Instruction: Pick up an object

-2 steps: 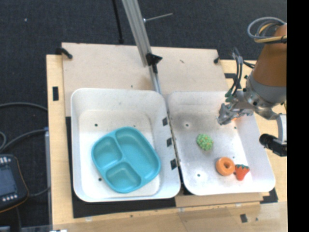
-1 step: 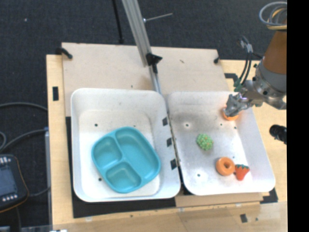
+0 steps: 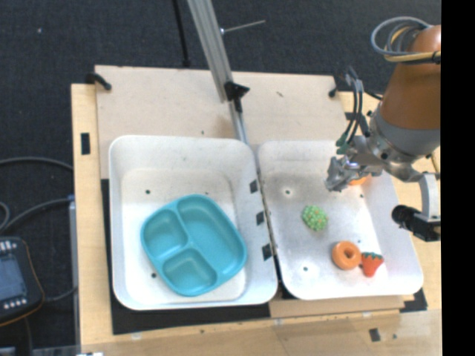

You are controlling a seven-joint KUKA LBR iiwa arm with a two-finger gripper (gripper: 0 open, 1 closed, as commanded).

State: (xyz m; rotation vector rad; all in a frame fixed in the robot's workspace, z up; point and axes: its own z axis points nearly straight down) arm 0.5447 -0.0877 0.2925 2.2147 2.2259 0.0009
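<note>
In the camera view, the gripper (image 3: pixel 340 178) hung over the upper part of the right bin (image 3: pixel 393 280), near its far wall, with the grey and orange arm (image 3: pixel 408 102) reaching in from the right. How the claw stood could not be told from this slant, and nothing could be seen held in it; a small orange patch showed just beside it, too hidden to name. The candidates for picking lay on that bin's floor: a green knobbly ball (image 3: pixel 315 218) sat nearest, just below and left of the gripper, while an orange ring-shaped toy (image 3: pixel 346 255) rested further toward the near edge, touching or almost touching a small red strawberry-like piece (image 3: pixel 372 263). The left bin (image 3: pixel 126 154) bore a teal divided tray (image 3: pixel 194 244). Judged from this, the pick was not yet done: all three objects rested on the floor, and the descent, closing and lift remained.
</note>
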